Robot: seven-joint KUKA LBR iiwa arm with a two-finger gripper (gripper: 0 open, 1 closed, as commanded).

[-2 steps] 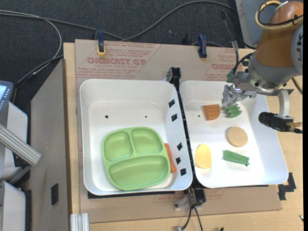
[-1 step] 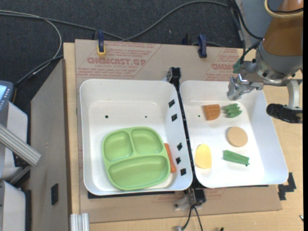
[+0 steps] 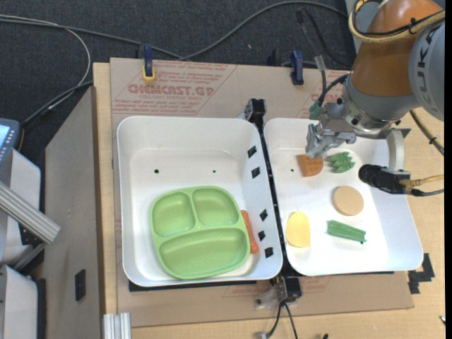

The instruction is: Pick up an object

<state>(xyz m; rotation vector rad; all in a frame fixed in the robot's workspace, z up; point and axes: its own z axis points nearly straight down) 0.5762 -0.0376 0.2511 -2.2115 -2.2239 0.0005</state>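
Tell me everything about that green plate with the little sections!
The light green plastic divided tray lies flat in the left shallow white bin, toward its near right corner. It is a rounded rectangle with three compartments: two small ones at the far side and one wide one nearest the camera. All three look bare. A slim orange stick-shaped object lies along its right edge, seemingly touching it.

Two white bins, light green divided plate, orange carrot at the plate's 3 o'clock, orange block, dark green leafy piece, tan disc, yellow oval, green bar, brown cardboard with red print.
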